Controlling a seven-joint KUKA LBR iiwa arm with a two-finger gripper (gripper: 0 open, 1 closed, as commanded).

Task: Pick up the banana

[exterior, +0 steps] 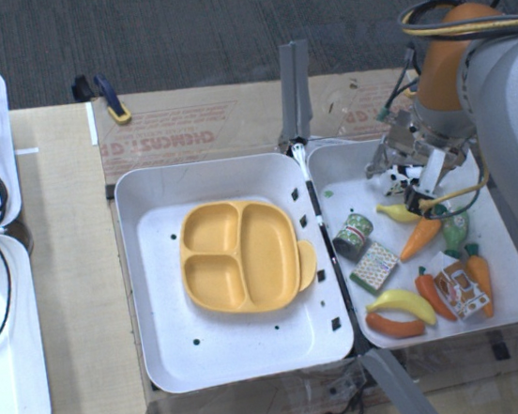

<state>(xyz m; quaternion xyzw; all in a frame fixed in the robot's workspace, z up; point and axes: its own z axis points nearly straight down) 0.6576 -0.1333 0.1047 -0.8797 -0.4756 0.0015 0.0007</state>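
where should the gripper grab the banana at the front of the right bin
Grip the banana across its thick middle, coming straight down from above. It lies flat and curved, its back edge open, while its front edge sits against an orange sausage-like toy. The fingers should close across its narrow width, so they probably need to wedge between the two.

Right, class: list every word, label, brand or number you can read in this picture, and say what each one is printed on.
Red lettering on the cardboard sheet behind the bins: upside down and mirrored, too blurred to read with confidence.
Printed small box in the right bin: print too small to read.
Patterned green can: markings too small to read.
Speckled packet: no text can be made out.
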